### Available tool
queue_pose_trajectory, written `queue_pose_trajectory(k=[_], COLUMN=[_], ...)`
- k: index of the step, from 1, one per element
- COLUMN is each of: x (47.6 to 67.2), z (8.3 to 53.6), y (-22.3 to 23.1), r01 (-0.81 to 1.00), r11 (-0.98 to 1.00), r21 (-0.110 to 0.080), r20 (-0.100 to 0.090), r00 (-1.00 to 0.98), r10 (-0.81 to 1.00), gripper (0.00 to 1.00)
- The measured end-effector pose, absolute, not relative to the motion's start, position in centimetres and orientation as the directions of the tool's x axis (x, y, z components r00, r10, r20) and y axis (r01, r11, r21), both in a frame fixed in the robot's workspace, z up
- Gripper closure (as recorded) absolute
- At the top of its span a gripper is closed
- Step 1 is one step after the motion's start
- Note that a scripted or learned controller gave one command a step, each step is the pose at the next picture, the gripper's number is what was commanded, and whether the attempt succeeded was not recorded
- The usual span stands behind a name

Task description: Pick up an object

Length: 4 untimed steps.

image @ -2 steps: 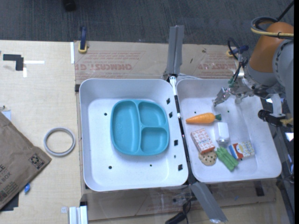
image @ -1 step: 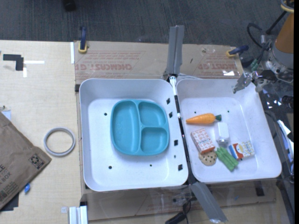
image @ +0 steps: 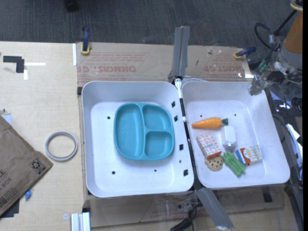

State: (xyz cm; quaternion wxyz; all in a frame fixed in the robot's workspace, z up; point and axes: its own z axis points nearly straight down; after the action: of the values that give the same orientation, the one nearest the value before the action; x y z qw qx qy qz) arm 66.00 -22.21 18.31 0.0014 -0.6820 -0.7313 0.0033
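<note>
The pincer [image: 257,83], its state unreadable, hovers at the right bin's [image: 269,177] far right corner; the carrot [image: 209,123] looks light, rigid, best gripped mid-body.

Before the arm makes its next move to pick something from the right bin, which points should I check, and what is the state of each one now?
1. Gripper is above the right bin's back right corner, clear of the items: ok.
2. Fingers open or shut: cannot tell.
3. Toy carrot lies alone, with free space around it: ok.
4. Cookie, red-and-white box and green piece are crowded together: not ok for a clean grasp.
5. Small carton sits close to the green piece: not ok.
6. Nothing is held yet: cannot tell.
</note>
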Motion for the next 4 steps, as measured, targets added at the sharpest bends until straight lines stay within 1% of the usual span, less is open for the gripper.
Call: queue_pose_trajectory(k=[1,2,3,4], x=[66.0,65.9,65.9,65.9], z=[18.3,13.0,13.6,13.6], y=[-22.2,-14.9,-15.0,-15.0], r01=[0.998,1.0,1.0,1.0], r11=[0.07,0.027,0.03,0.03], r21=[-0.007,-0.006,-0.009,-0.009], r20=[-0.002,0.0,-0.001,-0.001], r00=[-0.07,-0.027,-0.03,-0.03], r10=[0.998,1.0,1.0,1.0], gripper=[0.0,0.0,1.0,0.0])
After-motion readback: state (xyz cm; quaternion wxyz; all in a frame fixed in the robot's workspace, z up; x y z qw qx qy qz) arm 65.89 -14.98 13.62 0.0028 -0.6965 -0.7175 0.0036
